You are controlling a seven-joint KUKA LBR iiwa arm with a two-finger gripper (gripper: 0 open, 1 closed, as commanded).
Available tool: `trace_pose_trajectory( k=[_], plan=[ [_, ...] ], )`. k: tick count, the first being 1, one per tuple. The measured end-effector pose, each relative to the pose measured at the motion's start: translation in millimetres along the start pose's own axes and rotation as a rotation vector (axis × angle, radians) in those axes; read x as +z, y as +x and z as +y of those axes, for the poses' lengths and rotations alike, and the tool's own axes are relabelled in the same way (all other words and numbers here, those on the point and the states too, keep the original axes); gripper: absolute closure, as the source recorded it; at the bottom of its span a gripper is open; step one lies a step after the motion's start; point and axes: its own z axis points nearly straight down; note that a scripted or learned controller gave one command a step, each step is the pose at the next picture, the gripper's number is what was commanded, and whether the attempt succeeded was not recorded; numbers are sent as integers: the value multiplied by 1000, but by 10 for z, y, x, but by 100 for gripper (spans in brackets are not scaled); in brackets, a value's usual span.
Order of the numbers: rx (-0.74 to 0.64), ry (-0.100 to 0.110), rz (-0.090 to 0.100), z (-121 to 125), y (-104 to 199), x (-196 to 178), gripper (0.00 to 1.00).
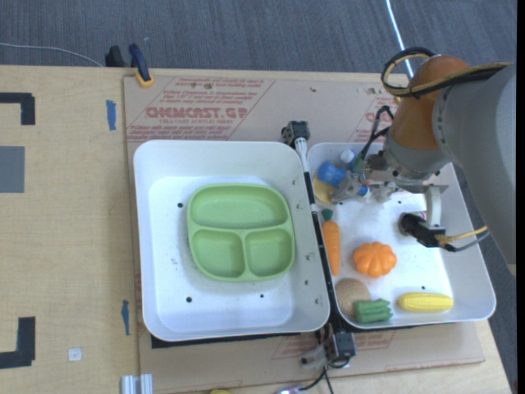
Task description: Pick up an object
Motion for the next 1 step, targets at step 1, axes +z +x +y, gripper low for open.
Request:
trace_pose_trajectory(
  k=[1],
  plan=[
    [8,54,6,260,-4,29,0]
  ],
)
